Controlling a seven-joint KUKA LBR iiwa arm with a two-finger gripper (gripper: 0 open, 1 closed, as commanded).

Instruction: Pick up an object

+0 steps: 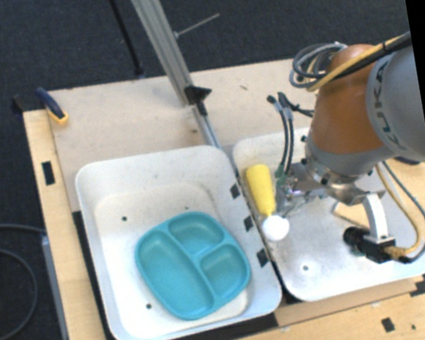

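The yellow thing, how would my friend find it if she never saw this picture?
Start at the two white bins and pick the right bin, where the grey and orange arm hangs. Along its left wall, near the top, lies the yellow thing, a short upright cylinder. A small white ball sits just below it; the left bin's teal plate is flat and divided.

A light wooden bench (124, 123) stands on a dark carpeted floor (14, 45). An aluminium rail (163, 40) rises from the bench's far edge. Black cables (13, 279) cross the floor at left.
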